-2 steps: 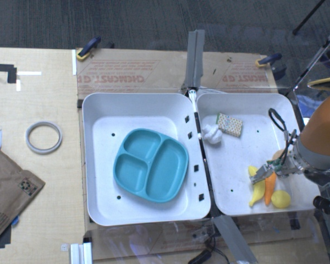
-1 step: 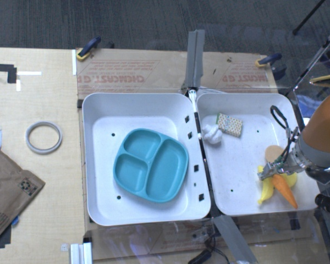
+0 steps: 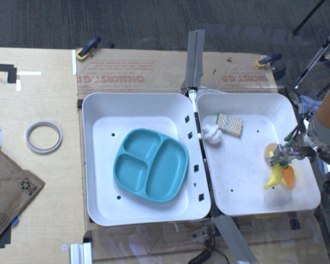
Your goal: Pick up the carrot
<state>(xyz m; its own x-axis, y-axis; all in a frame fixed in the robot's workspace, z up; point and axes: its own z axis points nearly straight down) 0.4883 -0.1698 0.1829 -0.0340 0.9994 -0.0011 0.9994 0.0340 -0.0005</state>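
Observation:
The orange carrot (image 3: 288, 177) lies near the right wall of the right bin (image 3: 247, 202), beside a yellow banana (image 3: 274, 177). My gripper (image 3: 279, 159) reaches in from the right and hangs just above and left of the carrot, over the top of the banana. Its fingertips are dark and small against the toys, and nothing shows clearly between them. A round tan piece (image 3: 271, 150) sits right behind the gripper.
A speckled sponge block (image 3: 230, 125) and a white crumpled object (image 3: 211, 133) lie at the back left of the right bin. The left bin (image 3: 99, 164) holds a blue divided plate (image 3: 151, 165). A tape ring (image 3: 44, 137) rests on the bench at left.

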